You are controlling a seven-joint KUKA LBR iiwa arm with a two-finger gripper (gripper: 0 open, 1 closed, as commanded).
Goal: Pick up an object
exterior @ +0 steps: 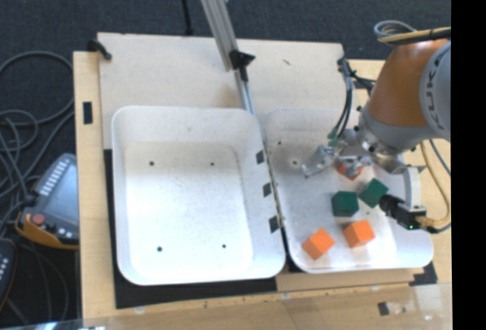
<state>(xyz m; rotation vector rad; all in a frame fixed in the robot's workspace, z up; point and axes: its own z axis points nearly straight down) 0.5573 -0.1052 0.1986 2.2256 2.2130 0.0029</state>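
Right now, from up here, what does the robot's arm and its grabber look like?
The arm is thick and rounded, with a broad orange band beside grey sections; dark lettering shows on the grey. At its tip sits a small silvery metal gripper, with thin dark cables looping beside it.

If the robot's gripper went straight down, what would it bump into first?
Probably the small red thing right under the gripper in the right bin, though depth is unclear from above.
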